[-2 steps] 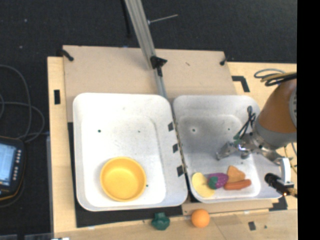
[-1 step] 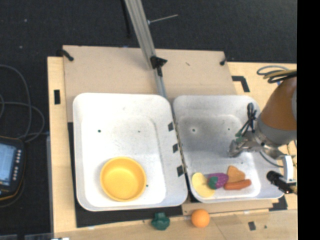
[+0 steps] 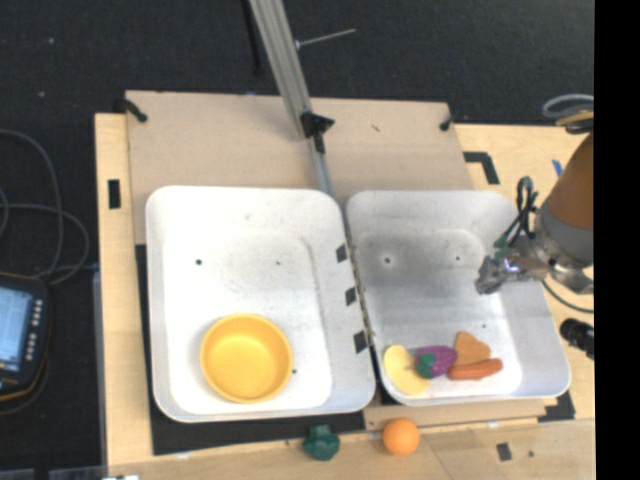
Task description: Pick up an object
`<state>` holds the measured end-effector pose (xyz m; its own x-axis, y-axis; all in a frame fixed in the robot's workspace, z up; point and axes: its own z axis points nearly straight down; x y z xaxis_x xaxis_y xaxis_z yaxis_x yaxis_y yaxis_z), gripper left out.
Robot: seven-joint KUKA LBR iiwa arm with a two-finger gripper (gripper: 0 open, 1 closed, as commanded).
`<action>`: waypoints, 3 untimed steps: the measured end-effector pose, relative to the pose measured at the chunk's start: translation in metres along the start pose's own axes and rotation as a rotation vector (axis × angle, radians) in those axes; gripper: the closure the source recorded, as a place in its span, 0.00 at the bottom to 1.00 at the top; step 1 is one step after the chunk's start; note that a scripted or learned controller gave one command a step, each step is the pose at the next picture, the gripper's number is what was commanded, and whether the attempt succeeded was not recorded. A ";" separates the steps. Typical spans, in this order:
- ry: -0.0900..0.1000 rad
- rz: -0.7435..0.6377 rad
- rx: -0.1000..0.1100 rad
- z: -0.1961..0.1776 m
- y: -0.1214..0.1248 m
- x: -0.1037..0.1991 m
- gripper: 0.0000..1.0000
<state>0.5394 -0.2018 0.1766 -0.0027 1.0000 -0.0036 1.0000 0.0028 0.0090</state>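
Two white bins sat side by side on the bench [image 3: 115, 268]. The left bin [image 3: 240, 228] held a yellow bowl [image 3: 246, 357] near its front edge. The right bin [image 3: 440, 238] held a small heap of toy food pushed into its front corner: a pale yellow piece [image 3: 400, 368], a purple and green piece [image 3: 433, 361], an orange wedge [image 3: 471, 347] and a reddish carrot-like stick [image 3: 475, 371].

The arm [image 3: 570, 208] came in from the right, and its pincer [image 3: 492, 273] hung over the right-hand part of the right bin, above bare white floor. Too small and blurred to judge; I could not tell whether it stood apart or together. Nothing was visible in it.

The key relation: the heap lay toward the front of the bin from the pincer, near but clearly apart, with the wedge and the stick the closest pieces, almost straight in front of it. The stick's long axis ran roughly left to right along the front wall. My reading was that a grasp across that axis would suit it, though the crowding and the nearby wall could spoil the try.

Outside the bins, on the bench's front strip, lay an orange ball [image 3: 400, 436] and a dark green object [image 3: 321, 443], both well apart from the pincer.
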 end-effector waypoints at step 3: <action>0.005 -0.005 0.006 -0.057 0.002 0.100 1.00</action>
<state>0.5404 -0.1020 0.2331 -0.0078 1.0000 0.0017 1.0000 0.0078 0.0030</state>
